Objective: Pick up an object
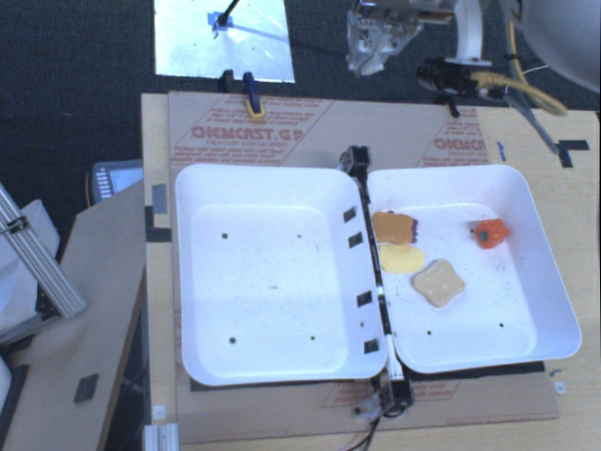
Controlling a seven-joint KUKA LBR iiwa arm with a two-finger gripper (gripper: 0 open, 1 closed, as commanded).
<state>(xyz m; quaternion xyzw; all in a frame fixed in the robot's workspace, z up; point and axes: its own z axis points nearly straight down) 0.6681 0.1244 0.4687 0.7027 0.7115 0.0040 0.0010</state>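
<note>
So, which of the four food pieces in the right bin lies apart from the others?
The small red-orange piece with a green stem, near the right bin's far right side. The orange, yellow and tan pieces cluster together by the divider.

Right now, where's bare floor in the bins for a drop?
Left bin: whole floor bare. Right bin: bare along the near wall and right side. Crowded by the divider: orange piece, yellow piece, tan piece; red piece sits farther right.

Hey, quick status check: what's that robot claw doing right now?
Gripper high behind the bins, holding nothing seen. Orange-red toy, tan slice, yellow piece, orange piece in right bin. Nothing blocking.
</note>
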